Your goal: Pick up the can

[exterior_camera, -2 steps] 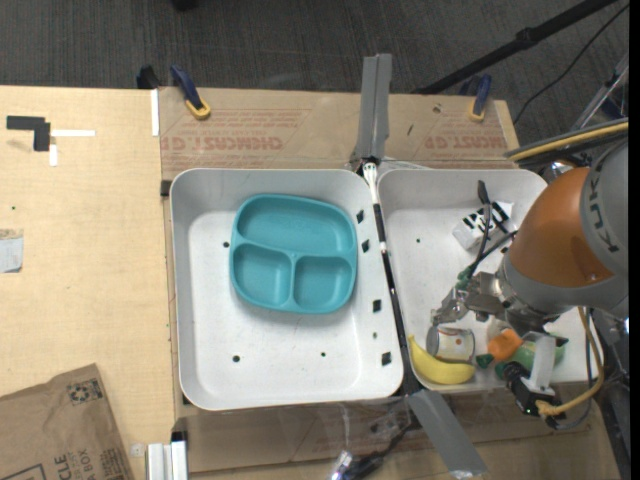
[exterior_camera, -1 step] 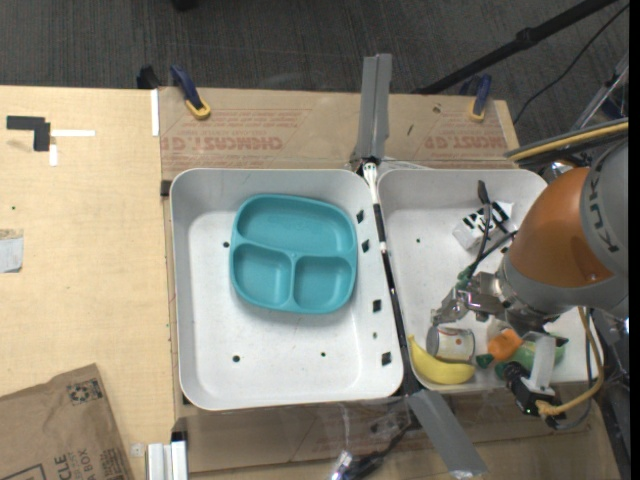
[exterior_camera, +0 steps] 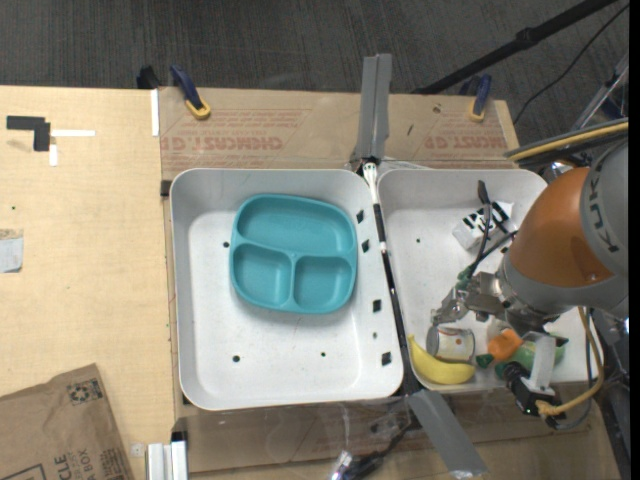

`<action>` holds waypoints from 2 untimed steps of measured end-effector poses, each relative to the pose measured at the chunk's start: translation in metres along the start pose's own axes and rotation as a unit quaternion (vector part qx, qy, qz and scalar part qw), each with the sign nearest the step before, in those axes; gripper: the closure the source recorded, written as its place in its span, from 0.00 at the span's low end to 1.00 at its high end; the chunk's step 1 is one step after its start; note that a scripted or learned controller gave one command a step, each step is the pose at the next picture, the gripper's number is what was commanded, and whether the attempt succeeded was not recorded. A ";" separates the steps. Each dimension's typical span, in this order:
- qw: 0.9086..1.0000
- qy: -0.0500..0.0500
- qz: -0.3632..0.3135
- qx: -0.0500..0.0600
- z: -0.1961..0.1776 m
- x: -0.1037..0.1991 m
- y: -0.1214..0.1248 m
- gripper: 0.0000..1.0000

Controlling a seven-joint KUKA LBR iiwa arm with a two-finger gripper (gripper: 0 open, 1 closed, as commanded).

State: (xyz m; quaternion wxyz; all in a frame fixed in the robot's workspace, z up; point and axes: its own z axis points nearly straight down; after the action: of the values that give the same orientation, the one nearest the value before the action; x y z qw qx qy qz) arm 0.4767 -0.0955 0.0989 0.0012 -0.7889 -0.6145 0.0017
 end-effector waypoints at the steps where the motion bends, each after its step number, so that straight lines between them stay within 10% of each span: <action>1: 1.000 0.000 0.000 0.000 0.000 0.000 0.000 0.00; 2: 1.000 0.000 0.000 0.000 0.000 0.000 0.000 0.00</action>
State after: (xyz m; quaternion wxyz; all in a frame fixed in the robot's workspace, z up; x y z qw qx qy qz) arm 0.4767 -0.0955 0.0989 0.0012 -0.7889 -0.6145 0.0018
